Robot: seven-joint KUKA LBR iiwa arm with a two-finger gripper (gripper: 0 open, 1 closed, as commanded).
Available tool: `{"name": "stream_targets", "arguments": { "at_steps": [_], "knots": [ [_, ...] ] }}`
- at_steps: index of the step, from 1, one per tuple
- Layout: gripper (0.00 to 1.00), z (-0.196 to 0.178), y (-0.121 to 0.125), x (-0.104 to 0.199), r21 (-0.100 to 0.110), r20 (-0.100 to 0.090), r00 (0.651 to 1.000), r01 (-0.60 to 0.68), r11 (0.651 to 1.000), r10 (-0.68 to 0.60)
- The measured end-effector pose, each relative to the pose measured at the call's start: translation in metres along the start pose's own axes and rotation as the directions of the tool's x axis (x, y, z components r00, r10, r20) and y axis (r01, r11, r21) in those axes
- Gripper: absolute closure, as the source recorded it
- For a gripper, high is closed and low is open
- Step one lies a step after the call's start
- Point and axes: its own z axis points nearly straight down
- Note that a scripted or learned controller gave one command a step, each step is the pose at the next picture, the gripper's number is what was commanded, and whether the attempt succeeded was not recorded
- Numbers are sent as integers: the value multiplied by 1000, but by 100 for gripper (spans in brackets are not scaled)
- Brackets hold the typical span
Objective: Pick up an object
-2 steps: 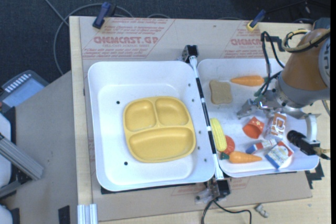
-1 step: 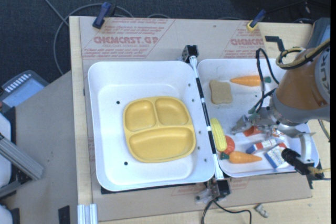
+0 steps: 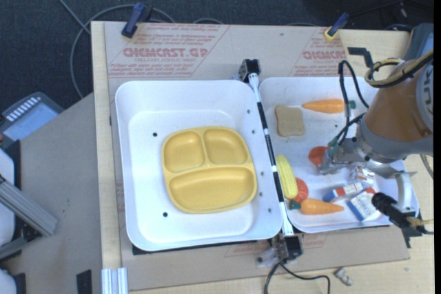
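The arm (image 3: 396,113) reaches in from the right and hangs low over the right bin (image 3: 293,89), its gripper (image 3: 342,160) down among the toy food near the bin's middle. This looks like the reaching step of the pick: the gripper sits just right of a small red piece (image 3: 316,155), probably a tomato, though nothing can be seen between its fingers, and I cannot tell whether they stand wide or narrow, because the wrist hides them.

The likely targets are all in this right bin. A carrot (image 3: 324,106) lies at the far side, a tan slice of bread (image 3: 290,121) just left of it, a corn cob (image 3: 286,176) along the left wall, a second carrot (image 3: 321,206) at the near side, and a small blue and white box (image 3: 358,205) right of that.

The next move calls for settling squarely over one piece and closing on it before lifting. The red piece is nearest, but it is small and round (it may well roll away).

Room is tight in the near half of the bin, where pieces crowd each other and the wall. The left bin (image 3: 138,100) holds a yellow divided plate (image 3: 207,169), with bare floor around it.
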Motion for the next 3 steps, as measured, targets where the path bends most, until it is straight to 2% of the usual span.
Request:
{"name": "stream_targets", "arguments": {
  "at_steps": [1,2,3],
  "knots": [
    [0,0,0,0,0,0,1000,0,1000,0],
    [0,10,59,35,-1,0,1000,3,1000,-3],
    [0,10,23,46,3,-1,1000,1,1000,-1]
  ]
}}
